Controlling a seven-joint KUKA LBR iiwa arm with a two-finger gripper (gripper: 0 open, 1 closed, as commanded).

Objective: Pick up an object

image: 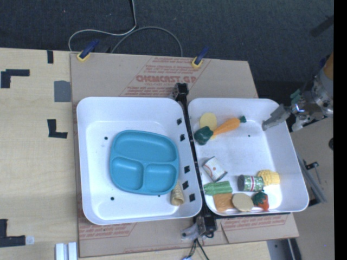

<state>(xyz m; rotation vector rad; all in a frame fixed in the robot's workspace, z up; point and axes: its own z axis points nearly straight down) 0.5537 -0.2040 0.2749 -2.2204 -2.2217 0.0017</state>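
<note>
At the frame's right edge, the gripper (279, 118) hangs over the right bin (282, 161)'s rim; fingers' state cannot be told, carrot (226, 126) nearby

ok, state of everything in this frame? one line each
gripper: over the right bin's upper right rim, nothing seen between its fingers
blue plate: flat in the left bin, nothing on it
toy carrot: lying in the right bin, untouched
small can: lying on its side
toy corn: lying beside the can

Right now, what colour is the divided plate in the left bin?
Light blue; the divided plate shows best in the camera view.
</note>
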